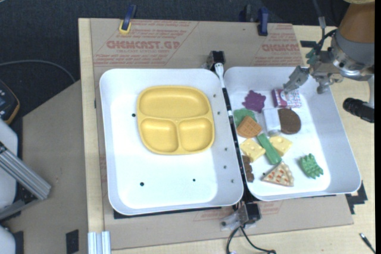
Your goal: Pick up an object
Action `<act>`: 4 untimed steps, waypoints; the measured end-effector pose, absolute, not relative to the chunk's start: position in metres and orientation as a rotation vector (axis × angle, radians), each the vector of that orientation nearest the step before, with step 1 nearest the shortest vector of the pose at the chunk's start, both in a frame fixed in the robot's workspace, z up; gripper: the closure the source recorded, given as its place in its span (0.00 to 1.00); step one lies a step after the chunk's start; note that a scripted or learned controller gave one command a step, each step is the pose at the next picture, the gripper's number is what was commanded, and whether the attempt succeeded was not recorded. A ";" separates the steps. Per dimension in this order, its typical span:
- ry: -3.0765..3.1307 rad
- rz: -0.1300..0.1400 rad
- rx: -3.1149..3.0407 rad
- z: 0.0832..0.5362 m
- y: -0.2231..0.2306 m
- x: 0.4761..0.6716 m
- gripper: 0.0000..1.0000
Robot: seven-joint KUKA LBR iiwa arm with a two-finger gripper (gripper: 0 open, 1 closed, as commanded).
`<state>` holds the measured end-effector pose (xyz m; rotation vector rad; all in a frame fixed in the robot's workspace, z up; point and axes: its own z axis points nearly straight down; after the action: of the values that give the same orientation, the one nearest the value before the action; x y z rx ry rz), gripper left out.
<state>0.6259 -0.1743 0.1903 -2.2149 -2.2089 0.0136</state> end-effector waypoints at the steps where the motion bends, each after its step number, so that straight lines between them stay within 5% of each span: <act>1: -2.221 0.000 -2.221 0.199 -0.174 0.629 0.00; 3: -2.219 0.004 -2.216 0.095 -0.157 0.626 0.00; 4: -2.225 -0.001 -2.222 0.088 -0.158 0.628 0.00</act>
<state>0.6283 -0.1579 0.0884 -2.2222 -2.2247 -0.0008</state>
